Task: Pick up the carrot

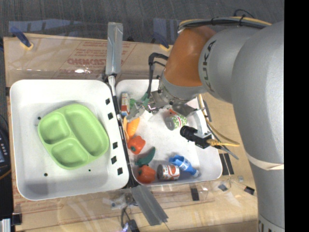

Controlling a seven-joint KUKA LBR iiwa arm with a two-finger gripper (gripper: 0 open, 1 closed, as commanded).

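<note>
The carrot (131,126) is a small orange piece lying near the left wall of the right bin (212,170), just above a red pepper (136,144). My gripper (141,106) hangs low at the end of the grey and orange arm, in the upper left part of that bin. It sits just above and slightly right of the carrot, with nothing visibly held. The wrist hides part of the bin floor behind it.
A small bottle (124,102) stands left of the gripper by the bin wall. A grey-green can (173,121), a dark green item (147,154), a red fruit (145,174), a soda can (169,172) and a blue object (184,164) share the right bin. The left bin (24,178) holds a green divided plate (72,135).
</note>
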